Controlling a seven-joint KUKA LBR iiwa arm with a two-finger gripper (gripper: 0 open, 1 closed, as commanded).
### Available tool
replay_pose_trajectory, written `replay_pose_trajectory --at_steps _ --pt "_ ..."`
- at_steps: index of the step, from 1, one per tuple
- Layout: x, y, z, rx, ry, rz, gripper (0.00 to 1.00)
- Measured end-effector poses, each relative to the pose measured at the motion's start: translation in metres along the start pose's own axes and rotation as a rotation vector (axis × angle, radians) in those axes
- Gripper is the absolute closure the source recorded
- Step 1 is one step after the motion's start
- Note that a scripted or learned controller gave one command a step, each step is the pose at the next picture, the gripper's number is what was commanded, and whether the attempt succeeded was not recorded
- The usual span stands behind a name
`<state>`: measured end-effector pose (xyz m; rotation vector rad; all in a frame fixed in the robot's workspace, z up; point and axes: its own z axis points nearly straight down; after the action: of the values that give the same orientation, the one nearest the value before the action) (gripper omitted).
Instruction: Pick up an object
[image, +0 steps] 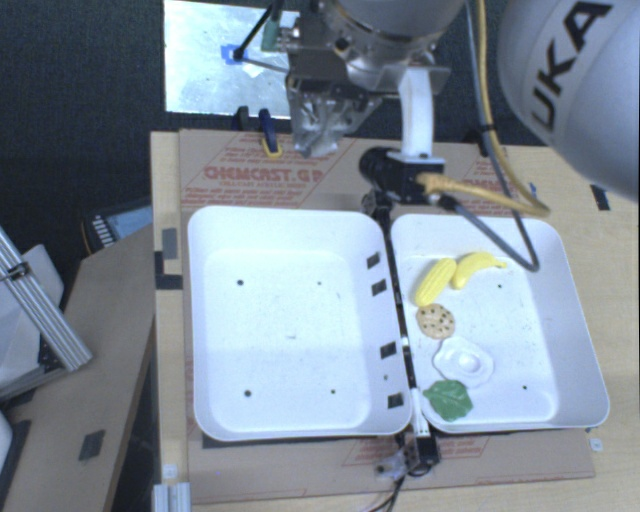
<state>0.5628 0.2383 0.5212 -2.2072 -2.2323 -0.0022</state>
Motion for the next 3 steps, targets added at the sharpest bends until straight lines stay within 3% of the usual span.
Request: replay_pose_trajectory --at_steps 1,2,3 --pt "-0.002 -0.076 -0.016 -0.002 0.0 0.003 1.0" --pt "-0.003 -0.073 -0.014 -0.002 -0.001 0.007 0.0" --pt "-0.005 0.007 -0.012 -0.002 -0.003 0.013 0.0"
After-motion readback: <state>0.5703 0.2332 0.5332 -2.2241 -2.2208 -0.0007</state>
